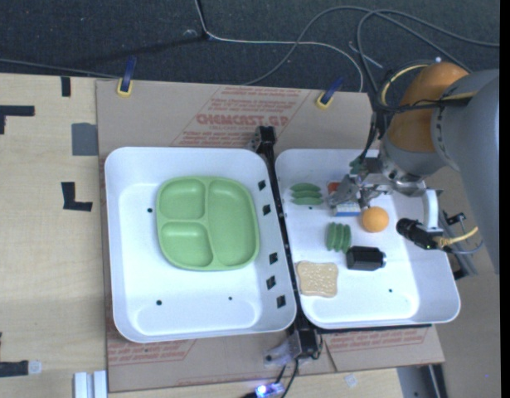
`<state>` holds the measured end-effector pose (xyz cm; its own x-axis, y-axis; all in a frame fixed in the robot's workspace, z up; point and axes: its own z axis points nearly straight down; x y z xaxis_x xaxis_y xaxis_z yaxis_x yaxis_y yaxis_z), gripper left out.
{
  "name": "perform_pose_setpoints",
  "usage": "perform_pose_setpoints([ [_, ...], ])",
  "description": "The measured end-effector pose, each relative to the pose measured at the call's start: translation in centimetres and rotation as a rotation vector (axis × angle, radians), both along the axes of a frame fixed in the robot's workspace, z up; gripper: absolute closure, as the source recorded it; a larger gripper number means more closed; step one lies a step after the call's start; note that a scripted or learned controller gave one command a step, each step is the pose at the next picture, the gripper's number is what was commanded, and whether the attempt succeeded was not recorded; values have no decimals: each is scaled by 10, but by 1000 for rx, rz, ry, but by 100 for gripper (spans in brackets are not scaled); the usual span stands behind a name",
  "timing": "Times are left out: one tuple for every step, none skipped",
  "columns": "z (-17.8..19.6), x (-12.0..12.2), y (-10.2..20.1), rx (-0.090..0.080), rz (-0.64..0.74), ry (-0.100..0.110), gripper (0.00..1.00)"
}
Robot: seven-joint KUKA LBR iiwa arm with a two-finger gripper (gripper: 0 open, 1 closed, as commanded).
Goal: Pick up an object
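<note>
My gripper (352,196) hangs low over the upper middle of the right bin (420,301), with the grey arm and its orange band behind it at the right. Just below it lies a small blue and white object (347,210), partly hidden by the gripper. An orange ball (374,219) rests right beside the gripper, to its lower right. A green ridged piece (305,193) lies to its left, and another green piece (337,237) lies below it. A black block (365,258) and a tan slice of bread (318,279) lie nearer the front.
The left bin (130,222) bears a green divided plate (208,223). A black divider (275,222) runs between the bins. Cables loop across the dark floor behind the bench. A black fitting on the arm (416,232) hangs over the right bin's right side.
</note>
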<state>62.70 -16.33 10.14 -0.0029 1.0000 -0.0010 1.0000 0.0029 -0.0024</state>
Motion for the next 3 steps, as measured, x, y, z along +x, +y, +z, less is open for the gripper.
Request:
perform_pose_setpoints([
  [44,2,-5,0,-2,-6,100],
  [104,11,-2,0,-1,-8,100],
  [167,9,-1,-1,-1,-8,100],
])
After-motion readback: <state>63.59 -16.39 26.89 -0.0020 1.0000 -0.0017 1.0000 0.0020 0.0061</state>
